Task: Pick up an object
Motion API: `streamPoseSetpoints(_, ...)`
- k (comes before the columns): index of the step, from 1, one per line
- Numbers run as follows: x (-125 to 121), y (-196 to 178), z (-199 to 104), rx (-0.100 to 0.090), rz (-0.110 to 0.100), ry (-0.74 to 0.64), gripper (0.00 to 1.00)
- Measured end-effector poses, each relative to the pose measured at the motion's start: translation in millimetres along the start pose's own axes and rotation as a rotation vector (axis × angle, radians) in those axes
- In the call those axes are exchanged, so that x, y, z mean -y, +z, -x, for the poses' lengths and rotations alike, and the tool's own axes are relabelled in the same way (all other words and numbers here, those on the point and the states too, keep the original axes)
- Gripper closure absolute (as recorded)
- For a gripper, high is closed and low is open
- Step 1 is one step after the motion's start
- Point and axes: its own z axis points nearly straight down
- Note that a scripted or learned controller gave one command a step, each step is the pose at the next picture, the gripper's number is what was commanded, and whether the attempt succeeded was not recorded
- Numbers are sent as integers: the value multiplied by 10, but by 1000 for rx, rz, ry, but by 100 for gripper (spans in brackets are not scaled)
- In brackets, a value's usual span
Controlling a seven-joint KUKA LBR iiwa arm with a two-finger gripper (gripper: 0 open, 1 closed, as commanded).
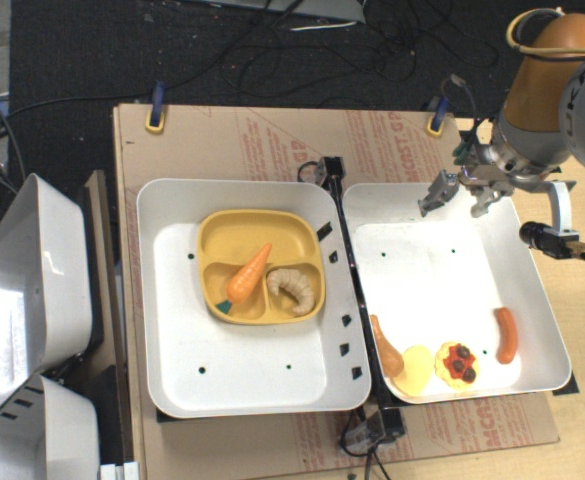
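Objects for picking lie along the near edge of the right white bin (532, 268): orange drumstick-shaped toy (386, 346), flat yellow piece (418, 366), small round pizza toy (459, 363), orange sausage (508, 334). Left white bin (167, 268) carries a yellow divided plate (217, 238) with a toy carrot (249, 273) and pale shrimp (293, 290). Far right, claw (465, 194) hovers above the bin's far edge, fingers spread, nothing between them. Step looks like approach; next it needs to travel toward the near items and descend.

Item: red printing on the brown board (272, 138) under the bins, on my worktop. I see letters, upside down and faint; none readable.
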Motion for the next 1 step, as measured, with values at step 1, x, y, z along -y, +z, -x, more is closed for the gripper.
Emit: streamPoseSetpoints(1,-33,-93,-4,2,14,-3,0)
